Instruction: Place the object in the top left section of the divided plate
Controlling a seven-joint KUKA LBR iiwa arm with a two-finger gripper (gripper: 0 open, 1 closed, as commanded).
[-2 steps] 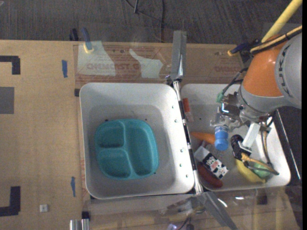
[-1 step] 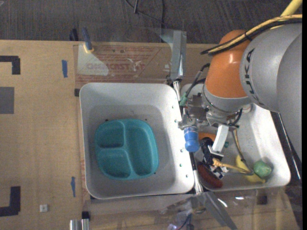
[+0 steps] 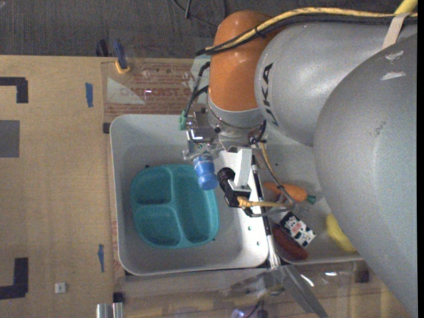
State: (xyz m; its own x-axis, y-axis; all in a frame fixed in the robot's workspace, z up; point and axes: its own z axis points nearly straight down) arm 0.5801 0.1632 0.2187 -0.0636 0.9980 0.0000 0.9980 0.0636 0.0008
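A teal divided plate (image 3: 162,207) lies flat in the left white bin (image 3: 126,144). It has one wide section and two smaller ones. My gripper (image 3: 203,164) hangs below the orange wrist band, over the plate's upper right edge. A small blue cylindrical object (image 3: 205,173) sits between its fingers, so the gripper is shut on it. The object overlaps the plate's rim in the picture, and I cannot tell its height above the plate.
The right bin (image 3: 318,260) holds an orange carrot (image 3: 286,192), a black-and-white patterned box (image 3: 298,229), a dark red item (image 3: 291,247) and a yellow piece (image 3: 338,234). The big grey arm covers most of that bin. A black bracket with cables (image 3: 232,187) hangs beside the gripper.
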